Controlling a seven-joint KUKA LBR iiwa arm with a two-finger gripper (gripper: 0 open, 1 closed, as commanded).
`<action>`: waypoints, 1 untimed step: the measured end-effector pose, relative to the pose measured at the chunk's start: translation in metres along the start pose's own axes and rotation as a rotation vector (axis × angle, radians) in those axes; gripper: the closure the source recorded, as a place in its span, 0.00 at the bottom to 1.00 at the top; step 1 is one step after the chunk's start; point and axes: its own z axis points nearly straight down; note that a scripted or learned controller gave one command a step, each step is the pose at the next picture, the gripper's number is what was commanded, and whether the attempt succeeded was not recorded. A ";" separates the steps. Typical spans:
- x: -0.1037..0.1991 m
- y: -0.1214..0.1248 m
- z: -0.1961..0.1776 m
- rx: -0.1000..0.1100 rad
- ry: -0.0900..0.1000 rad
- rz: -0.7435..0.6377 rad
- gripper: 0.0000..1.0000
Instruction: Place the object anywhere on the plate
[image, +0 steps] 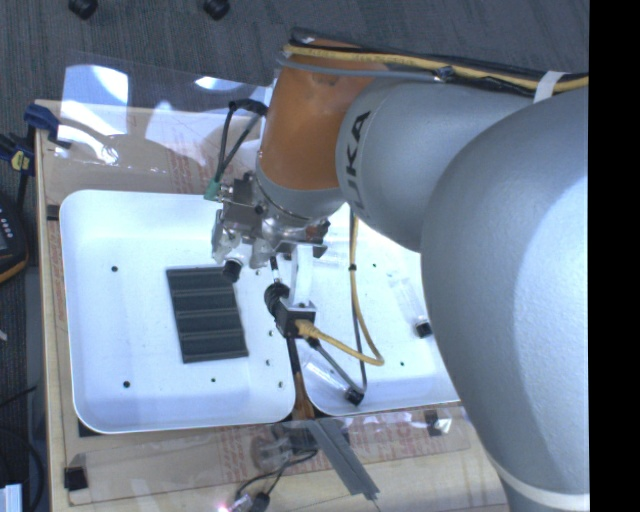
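Arm over the left bin, nothing yet seen placed.

The gripper (238, 262) hangs at the frame's centre, just above the upper right corner of the plate (207, 314), a dark grey ribbed rectangle lying flat in the left bin (90, 300). Whether the gripper is wide, narrow or carrying anything I cannot tell: the wrist and cables cover it from above. The plate's ribbed face is bare, so by my reading the placing is still to be done. A small clear object (412, 303) with a dark end lies in the right bin (400, 385), right of centre, well apart from the plate; it may be the thing to move, though it is too small to be sure.
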 end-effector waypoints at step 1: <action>0.059 0.037 -0.016 -0.003 0.003 0.345 1.00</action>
